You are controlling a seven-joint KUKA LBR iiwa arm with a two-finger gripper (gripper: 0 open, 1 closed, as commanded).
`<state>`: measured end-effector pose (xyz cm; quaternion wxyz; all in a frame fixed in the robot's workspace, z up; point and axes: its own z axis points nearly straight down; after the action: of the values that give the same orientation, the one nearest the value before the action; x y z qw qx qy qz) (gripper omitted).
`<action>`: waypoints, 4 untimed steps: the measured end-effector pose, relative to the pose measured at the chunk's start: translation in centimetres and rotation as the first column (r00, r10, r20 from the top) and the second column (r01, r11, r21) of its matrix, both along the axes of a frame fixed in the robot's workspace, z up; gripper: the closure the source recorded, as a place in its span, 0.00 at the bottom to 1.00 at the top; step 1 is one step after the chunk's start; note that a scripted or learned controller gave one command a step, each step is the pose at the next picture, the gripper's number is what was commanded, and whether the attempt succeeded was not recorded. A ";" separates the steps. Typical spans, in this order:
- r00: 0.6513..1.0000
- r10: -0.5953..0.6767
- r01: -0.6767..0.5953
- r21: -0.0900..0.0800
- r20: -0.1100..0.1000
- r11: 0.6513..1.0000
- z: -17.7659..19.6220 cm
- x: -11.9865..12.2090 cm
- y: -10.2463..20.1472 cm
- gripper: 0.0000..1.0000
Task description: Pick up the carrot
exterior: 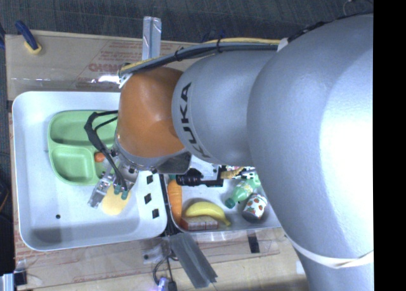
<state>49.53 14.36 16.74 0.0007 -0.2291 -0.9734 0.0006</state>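
One arm (254, 112) slanting down into left bin (25, 156) | fingers (104, 191) over yellow item (114, 204) | spread unreadable

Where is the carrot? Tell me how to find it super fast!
Look at the right white bin, the one mostly under the big grey arm. Along its left wall, next to the divider between the bins, lies the carrot, pointing up and down the picture. It is the long plain orange thing; the banana beside it is yellow and curved.
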 end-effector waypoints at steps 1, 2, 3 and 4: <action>0.991 -0.136 0.136 0.000 0.002 0.991 10.3 0.2 3.7 0.00; 0.999 0.037 -0.037 -0.001 -0.003 0.999 -1.1 -2.0 7.4 0.00; 0.949 0.314 -0.314 0.001 -0.002 0.949 -1.3 -1.4 -4.1 0.00; 0.864 0.504 -0.504 -0.001 0.005 0.864 -7.1 -1.8 -4.3 0.00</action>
<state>47.77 10.02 9.66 -0.0019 0.0328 -0.9995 -0.0002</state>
